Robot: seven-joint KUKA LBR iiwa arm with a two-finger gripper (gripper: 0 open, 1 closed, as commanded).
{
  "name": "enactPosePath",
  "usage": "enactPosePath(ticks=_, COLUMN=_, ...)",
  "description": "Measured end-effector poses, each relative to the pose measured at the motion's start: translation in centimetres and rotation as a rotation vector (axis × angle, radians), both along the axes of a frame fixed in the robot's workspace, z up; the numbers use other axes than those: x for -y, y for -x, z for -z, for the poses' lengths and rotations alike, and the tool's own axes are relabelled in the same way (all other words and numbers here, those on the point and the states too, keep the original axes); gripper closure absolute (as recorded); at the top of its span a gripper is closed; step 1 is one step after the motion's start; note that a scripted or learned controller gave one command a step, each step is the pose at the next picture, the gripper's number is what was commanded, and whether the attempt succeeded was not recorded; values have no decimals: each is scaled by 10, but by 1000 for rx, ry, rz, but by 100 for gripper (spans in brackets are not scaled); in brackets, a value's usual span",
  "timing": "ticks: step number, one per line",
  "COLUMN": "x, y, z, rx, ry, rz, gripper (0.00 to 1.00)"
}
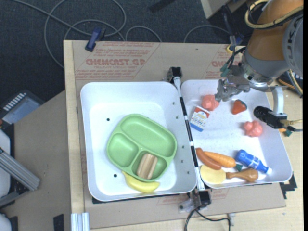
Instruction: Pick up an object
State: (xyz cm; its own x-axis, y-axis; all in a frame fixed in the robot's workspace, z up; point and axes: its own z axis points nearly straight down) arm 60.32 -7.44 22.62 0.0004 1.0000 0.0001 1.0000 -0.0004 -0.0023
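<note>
the gripper (224, 95), grip state unclear, hovers just at three o'clock of the pink lump (209, 102); centre over it before descending.

Smooth, glossy white plastic bins (96, 143); a matt green plastic tray (142, 129) (faint sheen at its rim); brown cardboard sheet (120, 61) underneath, printed red, looking dull and papery

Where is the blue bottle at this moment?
The blue bottle lies in the right bin, near its front edge, just right of the carrot.
</note>
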Motion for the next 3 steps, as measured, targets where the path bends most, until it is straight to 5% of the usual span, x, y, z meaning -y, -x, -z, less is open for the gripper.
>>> enactPosePath(ticks=1, x=34, y=-44, z=101, rx=10, ry=2, rz=-1, gripper=100)
enactPosePath(ticks=2, x=34, y=-45, z=90, rx=13, ry=4, rz=-2, gripper=100)
enactPosePath(ticks=3, x=34, y=-45, z=90, rx=12, ry=4, rz=-2, gripper=0)
